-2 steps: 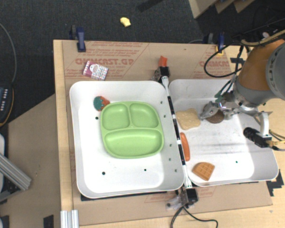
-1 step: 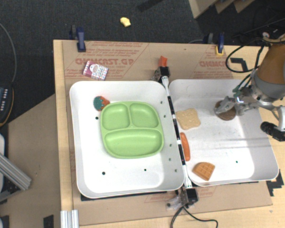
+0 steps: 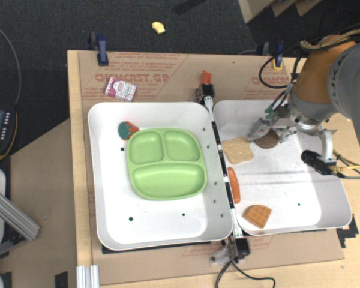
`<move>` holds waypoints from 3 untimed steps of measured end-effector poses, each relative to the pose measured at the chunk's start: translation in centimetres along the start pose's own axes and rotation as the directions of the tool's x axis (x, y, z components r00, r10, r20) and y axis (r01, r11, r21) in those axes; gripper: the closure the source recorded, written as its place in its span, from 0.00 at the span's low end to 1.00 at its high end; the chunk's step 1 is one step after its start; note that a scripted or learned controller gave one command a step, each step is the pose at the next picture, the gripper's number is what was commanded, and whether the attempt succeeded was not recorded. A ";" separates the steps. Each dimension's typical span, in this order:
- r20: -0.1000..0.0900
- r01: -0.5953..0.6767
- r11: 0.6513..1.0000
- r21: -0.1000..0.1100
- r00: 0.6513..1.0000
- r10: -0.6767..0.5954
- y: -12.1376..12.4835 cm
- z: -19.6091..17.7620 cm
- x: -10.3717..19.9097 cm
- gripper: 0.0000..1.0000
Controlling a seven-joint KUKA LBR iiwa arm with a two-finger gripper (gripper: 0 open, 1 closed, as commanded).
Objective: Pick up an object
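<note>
My gripper hangs low over the back of the right bin, at the end of the grey arm with its orange band. Right under it lies a brown round cookie, partly covered by the gripper. A tan bread slice lies just to the cookie's left. Along the bin's left wall lies an orange carrot-like stick. A small waffle sits near the front. Whether the gripper touches the cookie is unclear.
The left bin holds a green divided plate and a small red-and-green toy at its back left. A pink packet lies on the bench behind. A black connector with cables juts over the right bin.
</note>
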State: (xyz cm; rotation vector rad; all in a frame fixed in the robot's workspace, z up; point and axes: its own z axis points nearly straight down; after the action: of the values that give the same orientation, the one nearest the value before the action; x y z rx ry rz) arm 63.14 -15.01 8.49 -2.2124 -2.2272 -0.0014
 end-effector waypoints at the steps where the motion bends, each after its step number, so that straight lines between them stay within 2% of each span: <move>1: 0.002 -0.006 1.000 -0.001 1.000 0.006 -0.1 -1.1 -0.5 1.00; 2: 0.009 -0.012 1.000 -0.009 1.000 0.012 -2.6 -9.5 -7.8 1.00; 3: -0.001 0.001 1.000 -0.003 1.000 -0.001 -6.2 -14.2 1.5 1.00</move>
State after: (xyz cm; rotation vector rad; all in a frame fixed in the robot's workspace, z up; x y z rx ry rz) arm 56.97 -13.54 22.68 -2.2126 -2.2290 -0.0052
